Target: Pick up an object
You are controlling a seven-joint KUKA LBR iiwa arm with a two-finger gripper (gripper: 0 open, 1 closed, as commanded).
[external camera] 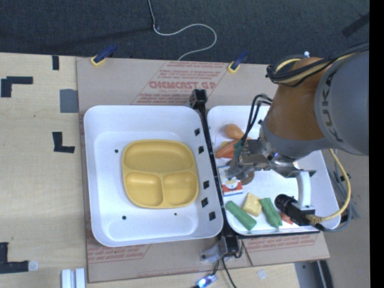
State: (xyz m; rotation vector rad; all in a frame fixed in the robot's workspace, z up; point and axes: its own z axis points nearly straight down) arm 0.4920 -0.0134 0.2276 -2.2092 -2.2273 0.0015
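- Gripper — hanging low in the right bin, near its left wall; whether its jaws are apart or together, I cannot tell.
- Small card — lying just below the jaws; print too small to read.
- Orange pieces — sitting just above the jaws.
- Green stick and yellow block — lying further below.
- Yellow tray — resting in the left bin, well left of the jaws.
- Progress — nothing is showing as gripped; grasping and lifting look still to be done.
- Writing — cardboard under the bins is reading roughly "CHEMCRAFT"; arm shows "KU".

Robotics lab: arm over two white bins on clamped cardboard, loose cable, taped counter.
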